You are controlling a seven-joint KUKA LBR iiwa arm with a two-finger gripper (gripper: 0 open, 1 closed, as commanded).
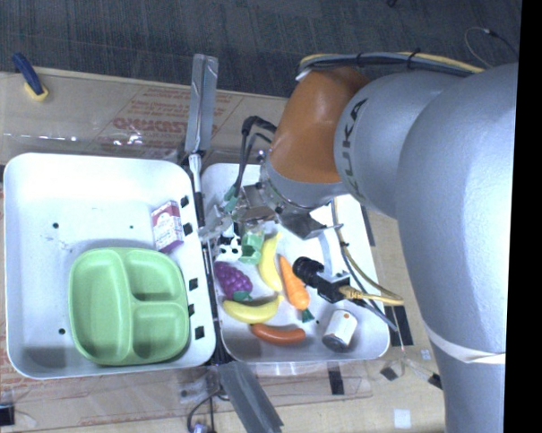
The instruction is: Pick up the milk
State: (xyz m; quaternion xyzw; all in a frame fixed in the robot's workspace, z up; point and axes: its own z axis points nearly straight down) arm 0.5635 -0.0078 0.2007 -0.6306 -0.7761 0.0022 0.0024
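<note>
White carton: the small white milk carton with black cow spots (231,247) is lying in the right white bin (373,346), near its left wall, just above the purple plastic grapes (232,278).
Gripper: the grey gripper (246,221) is hovering just over the carton; the state of it, one cannot tell.
Handling: it is probably light, stiff and smooth; taking it across the flat sides seems best.
Risk: the yellow plastic banana (269,260) is crowding it closely.

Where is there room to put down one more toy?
Left bin: bare floor above the green tray, left of the small red carton. Right bin: crowded with bananas, grapes, carrot, sausage, and the gripper.
</note>
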